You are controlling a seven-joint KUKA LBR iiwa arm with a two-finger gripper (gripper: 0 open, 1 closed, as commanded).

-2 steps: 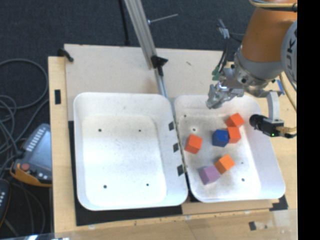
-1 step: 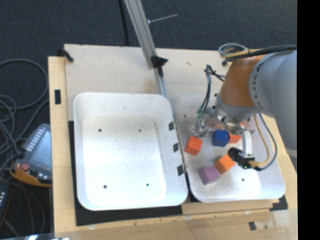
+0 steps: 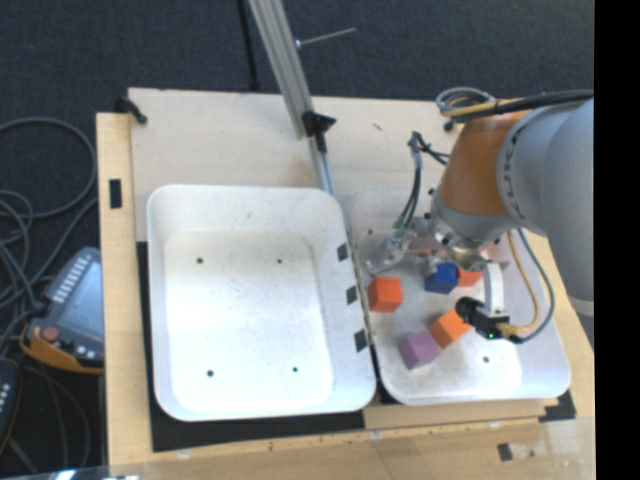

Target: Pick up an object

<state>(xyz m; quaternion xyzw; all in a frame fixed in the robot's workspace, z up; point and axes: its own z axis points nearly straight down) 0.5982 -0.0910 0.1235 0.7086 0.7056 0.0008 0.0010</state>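
Observation:
In the right bin [image 3: 540,368] lie several small blocks: an orange cube [image 3: 386,293] near the bin's left wall, a blue cube [image 3: 441,278] to its right, an orange block [image 3: 450,328] and a purple block [image 3: 419,349] toward the front. A small orange piece [image 3: 468,279] peeks out beside the blue cube. My gripper [image 3: 432,254] hangs under the orange-banded wrist [image 3: 478,168], low over the bin's back half, just above the blue cube. The wrist and cables hide its tips.
The left bin [image 3: 170,218] sits beside the right one, and their walls meet near the orange cube. A slanted metal pole [image 3: 285,53] rises behind the bins. Cables and a pendant [image 3: 70,308] lie on the floor at the left.

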